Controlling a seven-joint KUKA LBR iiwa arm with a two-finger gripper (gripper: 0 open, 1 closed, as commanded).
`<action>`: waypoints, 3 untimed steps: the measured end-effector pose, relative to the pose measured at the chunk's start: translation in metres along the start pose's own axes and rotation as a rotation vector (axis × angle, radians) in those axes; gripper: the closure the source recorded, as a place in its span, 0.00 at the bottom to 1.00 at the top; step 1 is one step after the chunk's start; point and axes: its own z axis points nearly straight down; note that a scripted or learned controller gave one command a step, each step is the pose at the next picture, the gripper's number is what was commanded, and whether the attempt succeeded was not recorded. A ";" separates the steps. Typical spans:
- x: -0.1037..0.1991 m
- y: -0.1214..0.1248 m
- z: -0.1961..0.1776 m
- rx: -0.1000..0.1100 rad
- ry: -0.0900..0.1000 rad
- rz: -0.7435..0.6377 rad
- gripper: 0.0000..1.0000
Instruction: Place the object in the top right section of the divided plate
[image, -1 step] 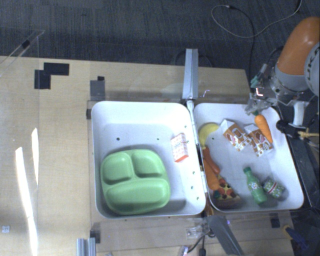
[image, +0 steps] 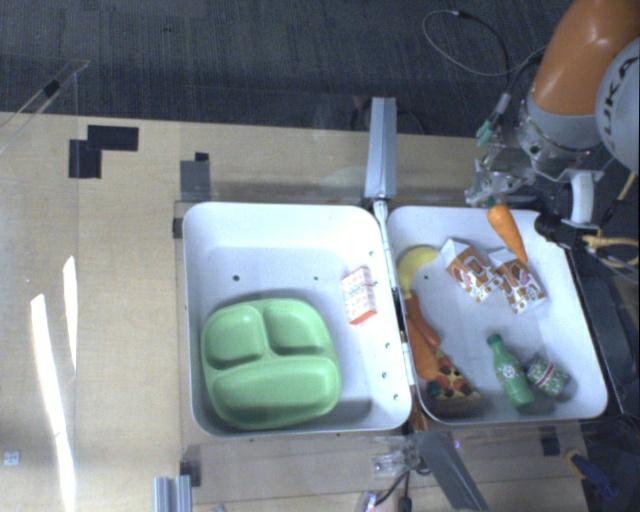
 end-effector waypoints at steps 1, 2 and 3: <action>0.092 -0.043 -0.085 0.001 0.001 0.121 1.00; 0.076 -0.017 -0.032 0.004 -0.001 0.288 1.00; 0.081 -0.059 -0.061 0.003 0.000 0.402 1.00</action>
